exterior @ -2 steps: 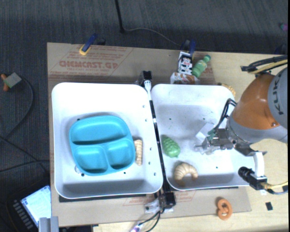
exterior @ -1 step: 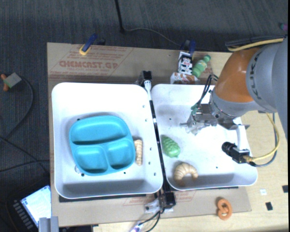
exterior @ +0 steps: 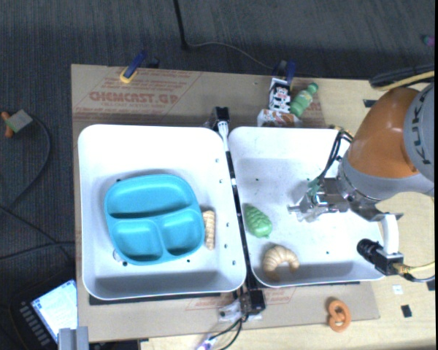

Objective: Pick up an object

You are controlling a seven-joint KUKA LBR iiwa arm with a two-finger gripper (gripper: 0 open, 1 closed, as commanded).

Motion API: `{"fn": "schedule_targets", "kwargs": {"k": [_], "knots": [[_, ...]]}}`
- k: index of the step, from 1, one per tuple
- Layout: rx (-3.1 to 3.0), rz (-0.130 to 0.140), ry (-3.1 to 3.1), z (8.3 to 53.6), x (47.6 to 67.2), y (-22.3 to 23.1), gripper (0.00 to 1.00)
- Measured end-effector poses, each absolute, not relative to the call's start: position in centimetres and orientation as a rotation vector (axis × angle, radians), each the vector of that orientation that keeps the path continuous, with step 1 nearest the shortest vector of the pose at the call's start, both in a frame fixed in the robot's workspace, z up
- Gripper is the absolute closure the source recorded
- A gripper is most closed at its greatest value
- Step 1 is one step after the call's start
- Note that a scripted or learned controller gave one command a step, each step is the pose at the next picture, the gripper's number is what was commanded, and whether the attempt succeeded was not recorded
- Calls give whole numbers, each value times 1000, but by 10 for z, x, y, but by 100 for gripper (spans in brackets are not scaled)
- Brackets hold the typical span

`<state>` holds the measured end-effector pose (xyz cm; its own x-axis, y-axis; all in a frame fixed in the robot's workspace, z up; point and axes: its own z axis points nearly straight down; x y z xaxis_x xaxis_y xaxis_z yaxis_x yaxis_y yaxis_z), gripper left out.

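Camera view: claw [exterior: 304, 204] over right bin [exterior: 277, 152], its state unclear. Green toy [exterior: 258, 222] lies apart; descent here risks missing it.

Grey arm w/ orange band reaches in from right, claw [exterior: 304, 204] pointing left (wrist bent down)

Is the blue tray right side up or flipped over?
Right side up: the blue tray in the left bin shows its three compartments facing the camera.
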<state>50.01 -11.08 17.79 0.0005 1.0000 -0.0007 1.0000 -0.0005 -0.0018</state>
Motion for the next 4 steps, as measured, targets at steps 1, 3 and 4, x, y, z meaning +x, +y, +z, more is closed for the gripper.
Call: {"fn": "schedule_targets", "kwargs": {"k": [1, 3, 4], "knots": [[-2221, 2, -2220, 171, 483, -99, 100], [-2221, 0, -2223, 185, 552, -86, 100], [-2220, 3, -2220, 184, 483, -56, 100]]}}
